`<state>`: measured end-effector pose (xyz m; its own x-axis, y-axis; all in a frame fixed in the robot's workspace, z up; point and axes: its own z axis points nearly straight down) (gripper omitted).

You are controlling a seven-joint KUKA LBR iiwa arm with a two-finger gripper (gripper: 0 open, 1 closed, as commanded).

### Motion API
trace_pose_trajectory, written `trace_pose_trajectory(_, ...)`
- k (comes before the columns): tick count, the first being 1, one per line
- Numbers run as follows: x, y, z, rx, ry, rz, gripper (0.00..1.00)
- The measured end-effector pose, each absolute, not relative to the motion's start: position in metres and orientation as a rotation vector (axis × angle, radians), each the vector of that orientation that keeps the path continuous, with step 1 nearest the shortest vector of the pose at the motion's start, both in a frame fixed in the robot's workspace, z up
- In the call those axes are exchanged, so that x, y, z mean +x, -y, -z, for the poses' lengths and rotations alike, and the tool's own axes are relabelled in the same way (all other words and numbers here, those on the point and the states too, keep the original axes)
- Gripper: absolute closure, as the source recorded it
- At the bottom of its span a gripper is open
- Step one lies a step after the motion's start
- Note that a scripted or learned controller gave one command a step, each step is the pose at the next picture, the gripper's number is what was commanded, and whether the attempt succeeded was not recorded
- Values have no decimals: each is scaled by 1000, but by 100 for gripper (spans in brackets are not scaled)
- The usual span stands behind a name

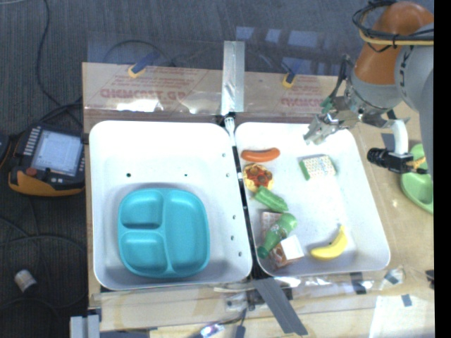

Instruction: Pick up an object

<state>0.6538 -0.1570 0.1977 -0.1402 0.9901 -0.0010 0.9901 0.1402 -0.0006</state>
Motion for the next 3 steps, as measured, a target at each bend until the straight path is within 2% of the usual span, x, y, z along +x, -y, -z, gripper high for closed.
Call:
trace_pose_trajectory(1, 653, 157, -197, 2060, -2372, 4, 0)
trace_pose_trajectory(2, 651, 203, -94, 2222, -2222, 0, 0)
trace_pose_trajectory(3, 667, 105, -89, 1900, -2490, -5, 0)
